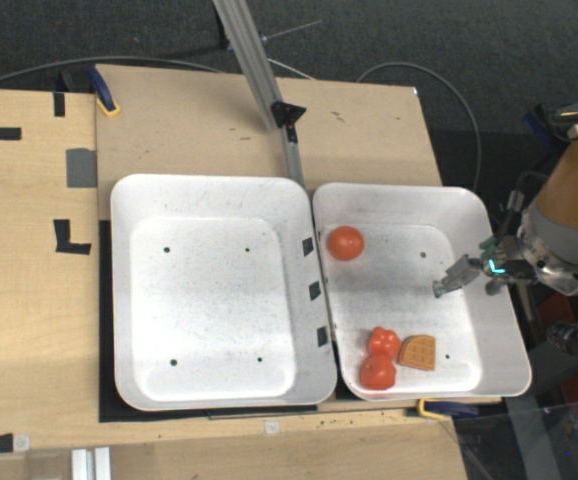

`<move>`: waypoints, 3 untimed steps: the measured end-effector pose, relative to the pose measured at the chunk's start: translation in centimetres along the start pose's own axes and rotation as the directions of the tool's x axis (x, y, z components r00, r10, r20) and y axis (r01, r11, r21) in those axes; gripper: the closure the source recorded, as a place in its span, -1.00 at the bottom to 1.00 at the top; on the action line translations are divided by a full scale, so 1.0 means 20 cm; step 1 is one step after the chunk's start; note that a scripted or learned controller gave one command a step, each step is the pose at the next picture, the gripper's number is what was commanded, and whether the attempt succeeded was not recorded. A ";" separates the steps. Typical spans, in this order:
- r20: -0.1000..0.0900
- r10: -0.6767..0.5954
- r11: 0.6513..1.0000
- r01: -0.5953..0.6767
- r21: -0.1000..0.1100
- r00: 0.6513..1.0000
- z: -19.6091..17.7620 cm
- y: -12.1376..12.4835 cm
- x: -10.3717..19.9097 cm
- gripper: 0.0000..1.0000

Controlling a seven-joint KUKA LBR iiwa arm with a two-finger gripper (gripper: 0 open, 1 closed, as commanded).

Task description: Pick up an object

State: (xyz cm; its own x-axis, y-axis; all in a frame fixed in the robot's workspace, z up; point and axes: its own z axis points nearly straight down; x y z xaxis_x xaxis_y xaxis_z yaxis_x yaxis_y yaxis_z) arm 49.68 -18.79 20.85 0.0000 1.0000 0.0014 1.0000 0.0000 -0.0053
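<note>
Round red ball (pixel 345 243) lies near the upper left of the right-hand white bin (pixel 469 208), well apart from the red pepper-shaped toy (pixel 379 358) and tan waffle-like piece (pixel 418 352) near its lower edge, while the claw (pixel 466 276) hovers over the bin's right side, fingers apart, holding nothing.

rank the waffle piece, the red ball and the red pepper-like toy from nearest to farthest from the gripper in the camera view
From the gripper, in the right bin:
1. Waffle piece, near the front edge.
2. Red pepper-like toy, just left of the waffle piece.
3. Red ball, at the bin's rear left.
</note>
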 end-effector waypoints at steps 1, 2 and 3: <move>0.001 -0.001 1.000 0.001 -0.004 1.000 -0.01 0.00 0.00 -1.00; 0.000 0.000 1.000 0.000 0.002 1.000 0.29 -0.01 -0.04 -1.00; 0.000 -0.001 1.000 0.001 0.002 1.000 0.57 0.02 -0.06 -1.00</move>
State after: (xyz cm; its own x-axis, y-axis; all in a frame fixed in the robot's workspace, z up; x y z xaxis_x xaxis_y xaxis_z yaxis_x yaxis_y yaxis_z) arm 50.06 -19.93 9.42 -0.0007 1.0000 0.0017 1.0000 0.0007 -0.0071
